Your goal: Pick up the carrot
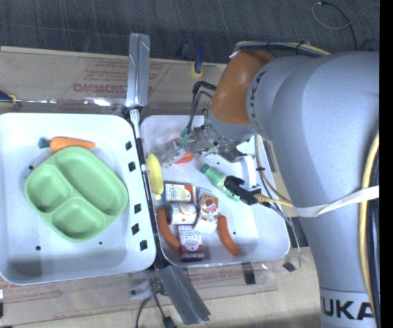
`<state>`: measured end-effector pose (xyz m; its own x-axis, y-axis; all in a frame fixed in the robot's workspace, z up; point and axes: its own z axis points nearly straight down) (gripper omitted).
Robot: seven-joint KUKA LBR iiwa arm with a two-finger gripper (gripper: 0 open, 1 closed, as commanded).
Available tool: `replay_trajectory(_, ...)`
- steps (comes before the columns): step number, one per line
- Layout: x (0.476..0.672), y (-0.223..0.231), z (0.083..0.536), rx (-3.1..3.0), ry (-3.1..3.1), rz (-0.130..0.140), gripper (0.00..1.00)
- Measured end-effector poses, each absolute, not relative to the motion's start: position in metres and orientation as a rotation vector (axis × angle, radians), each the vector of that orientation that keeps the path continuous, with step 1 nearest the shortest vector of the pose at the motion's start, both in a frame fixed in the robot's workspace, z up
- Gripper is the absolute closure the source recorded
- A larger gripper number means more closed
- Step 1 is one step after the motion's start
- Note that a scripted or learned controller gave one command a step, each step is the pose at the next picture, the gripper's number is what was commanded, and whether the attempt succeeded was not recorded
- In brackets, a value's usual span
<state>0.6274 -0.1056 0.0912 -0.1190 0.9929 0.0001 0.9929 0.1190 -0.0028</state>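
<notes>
The carrot, orange with a green stem end, lies in the left bin along the far edge of a green divided plate. My gripper is low in the far part of the right bin, well to the right of the carrot and across the wall between the bins. A small orange-red piece lies just below the gripper; whether it is touched is unclear.
The right bin holds a yellow banana, a green bottle, several small cartons and two orange sausages. The arm's big grey body covers the bin's right side.
</notes>
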Motion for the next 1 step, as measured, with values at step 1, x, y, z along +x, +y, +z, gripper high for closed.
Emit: replay_trajectory(1, 0.6325, -0.1288, 0.1843, -2.065, -2.367, 0.000, 0.00)
